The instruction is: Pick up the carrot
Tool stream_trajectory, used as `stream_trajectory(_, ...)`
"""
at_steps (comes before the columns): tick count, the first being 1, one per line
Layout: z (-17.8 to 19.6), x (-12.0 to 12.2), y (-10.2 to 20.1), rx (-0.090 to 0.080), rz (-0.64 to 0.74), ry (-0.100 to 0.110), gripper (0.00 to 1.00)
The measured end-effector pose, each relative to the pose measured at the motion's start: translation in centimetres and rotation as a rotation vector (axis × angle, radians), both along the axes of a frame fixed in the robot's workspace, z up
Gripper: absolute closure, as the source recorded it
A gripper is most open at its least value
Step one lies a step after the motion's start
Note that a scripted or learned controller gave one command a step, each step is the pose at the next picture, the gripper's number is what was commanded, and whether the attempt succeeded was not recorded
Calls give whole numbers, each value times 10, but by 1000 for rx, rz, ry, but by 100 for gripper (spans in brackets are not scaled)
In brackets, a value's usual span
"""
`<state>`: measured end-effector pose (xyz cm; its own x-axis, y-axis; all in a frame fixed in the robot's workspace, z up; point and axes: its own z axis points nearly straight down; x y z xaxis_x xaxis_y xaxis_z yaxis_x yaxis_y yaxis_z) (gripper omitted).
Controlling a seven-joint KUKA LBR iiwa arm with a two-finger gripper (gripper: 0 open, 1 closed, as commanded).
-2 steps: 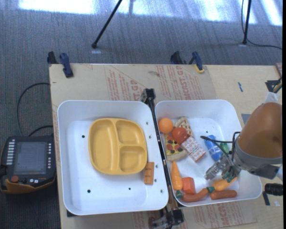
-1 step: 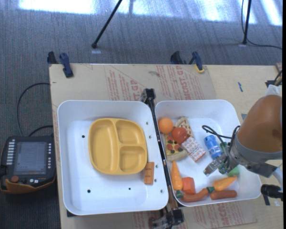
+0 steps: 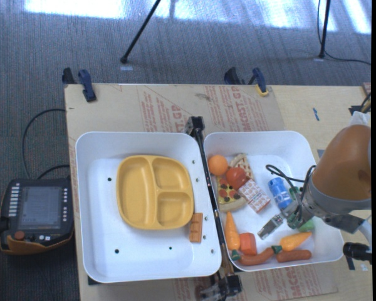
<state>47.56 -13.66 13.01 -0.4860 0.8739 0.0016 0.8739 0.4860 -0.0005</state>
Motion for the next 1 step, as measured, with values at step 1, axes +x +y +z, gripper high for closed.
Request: stream_trajectory(1, -43, 0, -21, 1, 479, -1, 0)
